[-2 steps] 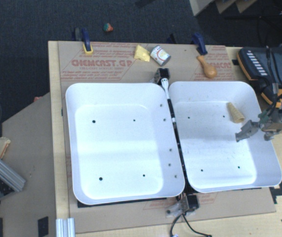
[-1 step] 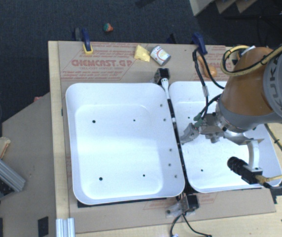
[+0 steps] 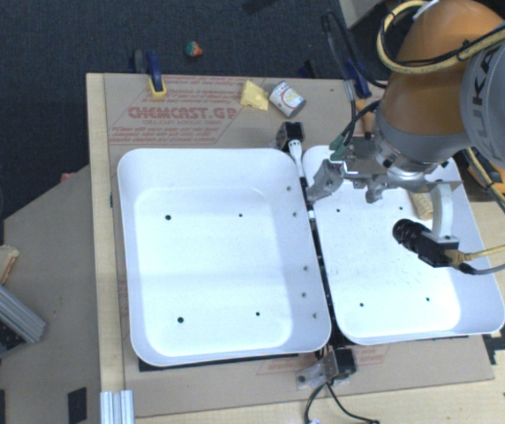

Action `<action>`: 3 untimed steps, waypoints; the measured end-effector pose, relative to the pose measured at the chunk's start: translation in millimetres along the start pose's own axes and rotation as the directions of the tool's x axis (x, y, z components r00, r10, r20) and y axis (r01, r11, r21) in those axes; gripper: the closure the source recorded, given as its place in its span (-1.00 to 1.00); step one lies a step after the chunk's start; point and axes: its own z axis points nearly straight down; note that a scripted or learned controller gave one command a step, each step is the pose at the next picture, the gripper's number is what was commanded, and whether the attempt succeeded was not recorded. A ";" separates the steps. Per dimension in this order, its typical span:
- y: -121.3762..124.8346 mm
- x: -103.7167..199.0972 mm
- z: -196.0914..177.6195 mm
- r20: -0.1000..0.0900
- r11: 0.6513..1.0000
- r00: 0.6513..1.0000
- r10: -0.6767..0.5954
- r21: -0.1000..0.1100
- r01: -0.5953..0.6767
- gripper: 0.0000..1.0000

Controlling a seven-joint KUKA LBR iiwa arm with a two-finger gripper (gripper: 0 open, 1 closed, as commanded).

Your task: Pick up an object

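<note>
My gripper [image 3: 350, 184] hangs low over the far left part of the right bin [image 3: 394, 316], close to the wall shared with the left bin [image 3: 208, 263]. Its two grey fingers [image 3: 323, 180] stand apart with only white bin floor between them, so it is open and holds nothing. A small tan object [image 3: 422, 205] lies in the right bin just right of the gripper, partly hidden under the wrist. The arm's large orange and grey body covers the bin's far right corner.
On the cardboard beyond the bins lie a yellow piece [image 3: 254, 95], a small box [image 3: 286, 100] and a black-and-white item [image 3: 290, 138] near the bins' far edge. A blue clamp [image 3: 154, 73] grips the board's far edge.
</note>
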 end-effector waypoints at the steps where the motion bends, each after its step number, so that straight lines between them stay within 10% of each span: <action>1: -36.5 15.6 -166.5 -0.003 1.000 1.000 0.004 -0.008 -0.004 -1.00; 2: -51.0 63.4 -109.0 0.000 1.000 1.000 0.002 0.020 -0.002 -1.00; 3: -49.2 60.9 -122.6 0.001 1.000 1.000 0.006 0.010 -0.006 1.00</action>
